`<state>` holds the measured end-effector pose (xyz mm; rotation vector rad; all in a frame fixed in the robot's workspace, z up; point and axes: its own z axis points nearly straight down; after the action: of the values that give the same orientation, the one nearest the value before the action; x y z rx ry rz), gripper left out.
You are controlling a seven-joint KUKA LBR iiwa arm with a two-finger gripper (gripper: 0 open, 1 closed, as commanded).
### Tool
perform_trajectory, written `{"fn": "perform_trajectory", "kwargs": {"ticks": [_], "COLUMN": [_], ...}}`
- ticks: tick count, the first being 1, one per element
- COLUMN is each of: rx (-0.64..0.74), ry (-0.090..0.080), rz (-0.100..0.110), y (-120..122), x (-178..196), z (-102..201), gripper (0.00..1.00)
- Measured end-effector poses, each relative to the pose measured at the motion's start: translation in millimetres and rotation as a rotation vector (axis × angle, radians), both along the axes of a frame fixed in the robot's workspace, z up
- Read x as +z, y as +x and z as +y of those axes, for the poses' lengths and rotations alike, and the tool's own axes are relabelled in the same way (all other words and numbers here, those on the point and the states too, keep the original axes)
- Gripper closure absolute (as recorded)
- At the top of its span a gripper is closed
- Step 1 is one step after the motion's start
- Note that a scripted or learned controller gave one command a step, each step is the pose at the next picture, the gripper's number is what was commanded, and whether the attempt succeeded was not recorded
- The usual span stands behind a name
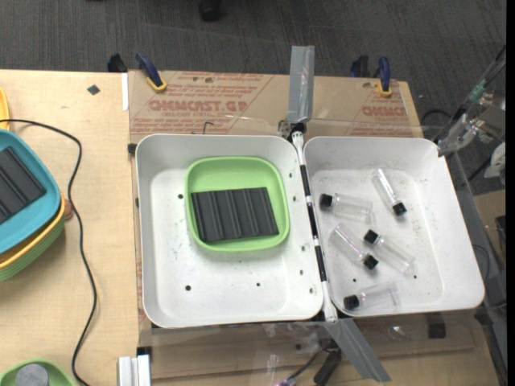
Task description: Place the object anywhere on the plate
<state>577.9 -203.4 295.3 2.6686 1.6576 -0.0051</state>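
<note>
A clear plastic tube with a black cap (366,299) lies nearest, at 6 o'clock in the right-hand shallow white bin (451,215), close to the front wall. Four more such tubes lie scattered from the bin's centre toward 12 o'clock, two of them touching. The bin's 3 o'clock side is bare. The green rounded-square plate (237,168) sits in the left-hand white bin (161,280) toward 12 o'clock, bearing a dark ribbed mat (237,214); bare floor runs along that bin's 6 o'clock edge.

lab — clamped bins (153,215) | clear vials (386,187) | carpet — office-chair casters (211,8)
</note>
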Motion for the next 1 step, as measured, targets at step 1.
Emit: {"fn": "perform_trajectory", "kwargs": {"ticks": [1], "rx": [-0.397], "ry": [-0.001], "rz": [0.001], "y": [5.2], "x": [-10.2], "z": [-0.3], "gripper": [0.0]}}
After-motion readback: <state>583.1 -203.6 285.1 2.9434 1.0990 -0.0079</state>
